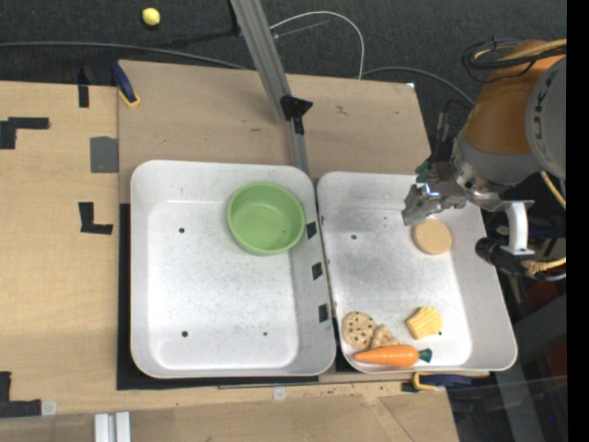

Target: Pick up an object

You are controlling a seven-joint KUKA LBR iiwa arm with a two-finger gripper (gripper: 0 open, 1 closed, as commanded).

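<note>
- Quick count: two white bins side by side, the left bin (156, 247) and the right bin (479, 339).
- Left bin has just one thing in it, a green bowl (266, 216) up against its far edge, closer to the far right corner.
- Right bin has four things: one round tan disc (433, 238), one cookie (357, 327), one yellow chunk (424, 321) and one carrot (390, 356).
- My gripper (421, 205) is hanging over the right bin's far right corner, just beside the tan disc on its far-left side. Can't really tell whether it's touching the disc.
- Whether my fingers are spread or pressed together, honestly can't make it out from this angle.
- Cookie, yellow chunk and carrot are all bunched along the right bin's near edge, well apart from my gripper. Carrot lies flat along that edge, right next to the cookie.
</note>
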